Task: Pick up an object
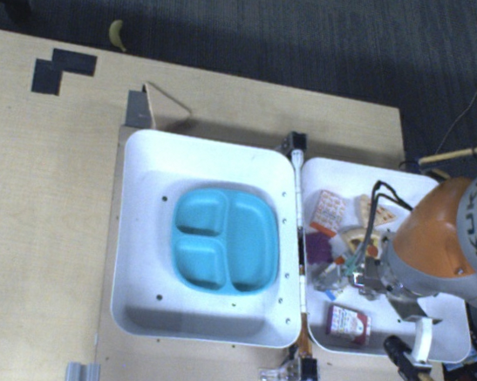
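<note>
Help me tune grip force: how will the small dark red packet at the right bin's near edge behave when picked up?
The dark red packet lies flat and looks like a soft pouch, so probably light and somewhat floppy. Its glossy-looking face may be slippery. Flat against the right bin, it likely won't roll.

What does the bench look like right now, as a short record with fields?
left bin: holds a blue tray with three compartments
right bin: cluttered; a white packet near the far end, a dark red packet near the front
arm: over the right bin
gripper: low among the clutter, holding unclear
</note>
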Tool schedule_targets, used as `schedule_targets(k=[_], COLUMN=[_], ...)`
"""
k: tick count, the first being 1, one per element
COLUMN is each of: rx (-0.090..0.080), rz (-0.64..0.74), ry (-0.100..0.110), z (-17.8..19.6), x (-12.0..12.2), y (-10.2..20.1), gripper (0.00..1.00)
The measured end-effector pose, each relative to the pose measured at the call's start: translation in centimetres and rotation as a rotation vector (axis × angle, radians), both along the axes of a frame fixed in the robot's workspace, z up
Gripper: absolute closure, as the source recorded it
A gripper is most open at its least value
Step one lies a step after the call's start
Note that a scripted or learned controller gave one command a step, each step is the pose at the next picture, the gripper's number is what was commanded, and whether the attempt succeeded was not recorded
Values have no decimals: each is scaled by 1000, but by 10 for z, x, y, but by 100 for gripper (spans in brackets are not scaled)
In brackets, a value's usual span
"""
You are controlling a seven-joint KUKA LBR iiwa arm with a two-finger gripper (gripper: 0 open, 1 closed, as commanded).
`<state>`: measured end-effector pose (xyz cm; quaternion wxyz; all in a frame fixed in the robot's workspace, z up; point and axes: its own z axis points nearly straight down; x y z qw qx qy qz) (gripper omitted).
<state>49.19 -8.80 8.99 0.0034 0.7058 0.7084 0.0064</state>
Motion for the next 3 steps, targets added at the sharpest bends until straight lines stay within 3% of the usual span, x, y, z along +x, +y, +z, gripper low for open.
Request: schedule_targets(k=[1,2,3], rx=[-6,-6,-4], rz=[2,1,6], ry=[-13,-13,-16], z=[13,13,24], x=[4,4,5], y=[-1,-1,0], gripper=[100,0,100])
